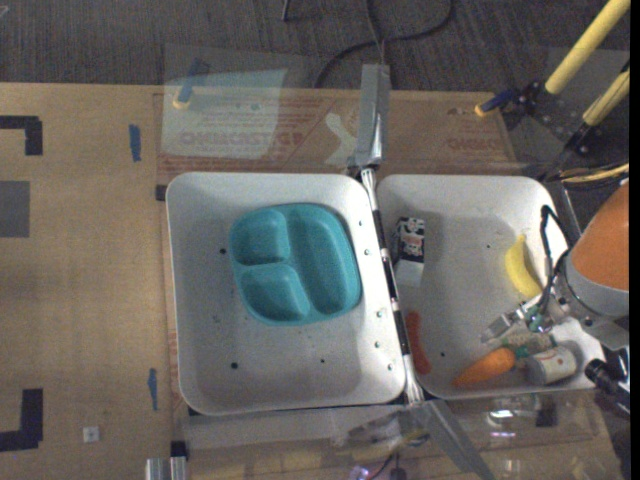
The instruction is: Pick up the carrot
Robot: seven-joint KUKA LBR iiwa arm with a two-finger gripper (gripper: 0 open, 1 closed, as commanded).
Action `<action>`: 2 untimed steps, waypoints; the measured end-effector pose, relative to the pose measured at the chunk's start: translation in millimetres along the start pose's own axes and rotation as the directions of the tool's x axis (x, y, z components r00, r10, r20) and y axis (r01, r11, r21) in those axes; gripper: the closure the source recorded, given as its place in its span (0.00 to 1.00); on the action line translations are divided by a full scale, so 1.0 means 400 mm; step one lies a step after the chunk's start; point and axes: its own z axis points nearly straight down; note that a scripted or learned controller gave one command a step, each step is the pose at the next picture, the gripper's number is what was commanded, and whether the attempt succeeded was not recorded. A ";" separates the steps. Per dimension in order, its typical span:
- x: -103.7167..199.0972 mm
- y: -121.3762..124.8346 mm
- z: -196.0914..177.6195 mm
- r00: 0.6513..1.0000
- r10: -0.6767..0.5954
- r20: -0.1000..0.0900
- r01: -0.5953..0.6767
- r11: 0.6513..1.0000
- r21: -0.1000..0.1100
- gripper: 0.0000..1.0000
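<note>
— Where was the carrot (487, 367) when you looked in?

— Lying on its side near the front edge of the right-hand bin (470, 203), thick end towards the arm, tip pointing at a small red piece (416, 341) by the bin's left wall. The gripper (522, 323) hung just above and beside its thick end, close but not around it.

— Were the fingers spread?

— I couldn't tell; they were a small, cluttered blur from where I stood.

— How would it take a grasp?

— It looked like a toy: light, stiff, smooth enough to skid. I'd have pinched it across the thick half, not the tapering tip. A pale cylinder (551, 364) sat right against that end, and a banana (520, 266) lay further back. The teal tray (296, 263) sat in the other bin (200, 288), well apart.
</note>
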 end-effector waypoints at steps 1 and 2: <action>0.000 -0.001 0.000 1.000 -0.009 0.001 0.009 1.000 0.000 0.00; 0.005 0.001 0.000 0.996 0.093 0.002 -0.093 0.996 -0.002 0.00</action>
